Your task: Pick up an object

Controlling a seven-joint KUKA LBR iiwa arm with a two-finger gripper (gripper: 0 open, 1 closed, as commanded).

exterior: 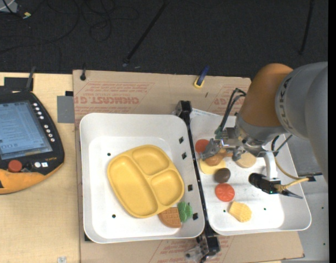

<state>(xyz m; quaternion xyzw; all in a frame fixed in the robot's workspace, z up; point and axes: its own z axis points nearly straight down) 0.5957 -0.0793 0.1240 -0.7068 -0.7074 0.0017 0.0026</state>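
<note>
– White bins, two of them, are seen side by side on the tabletop in the camera view. How far has the pick been carried?

– It is judged not yet done. The tool is found low over the right bin, in its upper part on the side nearer the other bin, directly above or against a tan piece. Whether the tool is spread or closed cannot be told from this angle, and nothing is seen lifted clear of the bin floor.

– Which object is taken as the target?

– The tan piece is judged the likeliest, as it is just under the tool. A red piece lies just beside it toward the bin wall, a pale disc is on the other side, and a brown ball is just below. A red disc and a yellow piece are set nearer the front edge, apart from the tool.

– What is left, then?

– A grasp has to be confirmed and the object raised; neither is shown.

– And the room for moving?

– Little is offered sideways. The dark divider between the bins is close to the tool, and the cluster is tightly packed, so neighbours could be nudged. Straight upward, the way is judged open. More bare floor is available toward the right bin's outer wall. The left bin is largely taken up by a yellow plate.
</note>
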